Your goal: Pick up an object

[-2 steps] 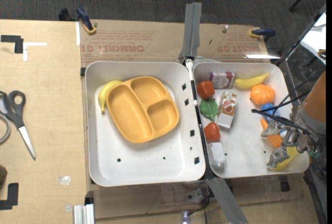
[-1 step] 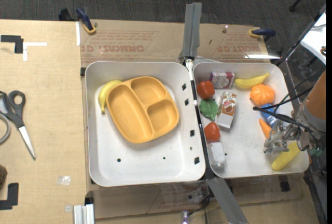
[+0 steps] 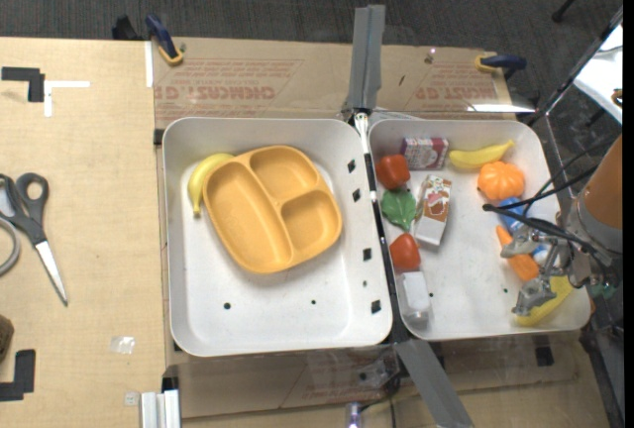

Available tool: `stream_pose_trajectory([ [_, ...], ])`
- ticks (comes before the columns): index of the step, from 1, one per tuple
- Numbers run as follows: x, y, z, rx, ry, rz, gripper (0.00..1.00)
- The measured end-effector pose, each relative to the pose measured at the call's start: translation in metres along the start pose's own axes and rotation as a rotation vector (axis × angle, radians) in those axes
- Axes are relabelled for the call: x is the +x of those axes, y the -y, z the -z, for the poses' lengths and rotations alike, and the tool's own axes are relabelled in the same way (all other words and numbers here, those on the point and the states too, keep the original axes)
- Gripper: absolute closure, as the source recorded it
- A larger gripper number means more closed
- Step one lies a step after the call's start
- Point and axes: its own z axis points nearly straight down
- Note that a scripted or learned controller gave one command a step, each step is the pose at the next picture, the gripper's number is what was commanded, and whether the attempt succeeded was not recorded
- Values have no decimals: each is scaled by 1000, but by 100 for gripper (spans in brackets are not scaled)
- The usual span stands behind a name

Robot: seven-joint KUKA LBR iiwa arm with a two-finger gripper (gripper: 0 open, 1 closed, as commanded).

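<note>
My gripper [image 3: 536, 294] hangs low over the front right corner of the right bin [image 3: 466, 329], reaching in from the right. Under and beside it lies a yellow banana-like toy [image 3: 557, 304], with an orange carrot piece [image 3: 522, 267] just behind it. Whether the gripper touches either one is unclear. The same bin holds an orange pumpkin [image 3: 500, 180], a yellow banana [image 3: 479, 156], a small can [image 3: 424, 152], a red tomato [image 3: 393, 170], a green pepper [image 3: 400, 208], a white carton [image 3: 434, 210], a red fruit [image 3: 404, 251] and a pale bottle [image 3: 414, 297].
The left bin [image 3: 277, 322] holds a yellow divided plate [image 3: 272, 208] with a banana [image 3: 203, 180] tucked at its left side. Scissors [image 3: 35, 228] lie on the wooden bench at far left. Cables trail from the arm over the right bin's right wall.
</note>
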Motion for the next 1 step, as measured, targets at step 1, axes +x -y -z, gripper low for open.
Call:
stream_pose_trajectory([
  [1,-57,-14,-9,1,-1,-226,0],
])
